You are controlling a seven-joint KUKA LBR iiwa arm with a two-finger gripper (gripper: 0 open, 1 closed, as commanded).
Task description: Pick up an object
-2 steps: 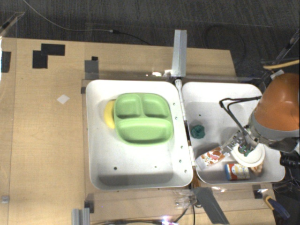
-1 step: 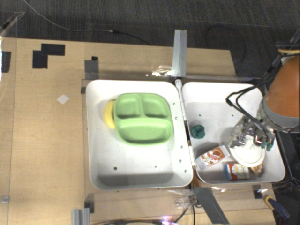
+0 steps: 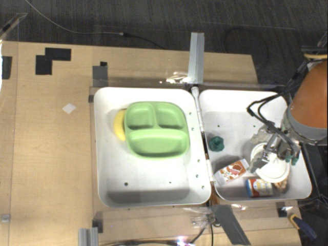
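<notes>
**White bins, crowded corner on the right**

White plastic makes up both shallow bins, set side by side on a pale wooden bench (image 3: pixel 46 152) and touching along a shared middle rim. The left bin (image 3: pixel 110 188) holds a green plastic divided plate (image 3: pixel 155 128), three compartments up, lying toward the far half; a yellow rounded object (image 3: pixel 119 125) peeks out from under the plate's left edge. The near half of that bin's floor is bare, as is a strip along each side wall.

The right bin (image 3: pixel 230 106) is bare across its far half. Its contents gather in the near right corner: a small dark green lump (image 3: pixel 217 144) just beside the middle rim, a red-and-white packet (image 3: pixel 233 171) lying flat nearer the front, a small tin with a blue and orange label (image 3: pixel 259 187) on its side against the front wall, and a round white cup or lid (image 3: pixel 272 170) just behind the tin.

The grey arm with its orange band (image 3: pixel 312 104) comes in over the right wall, black cables looping off the wrist. The two-finger gripper (image 3: pixel 266 155) is low over the white cup's left rim, tilted toward the packet. Whether the pincer is apart or closed cannot be told here, nor whether it touches the cup.
</notes>
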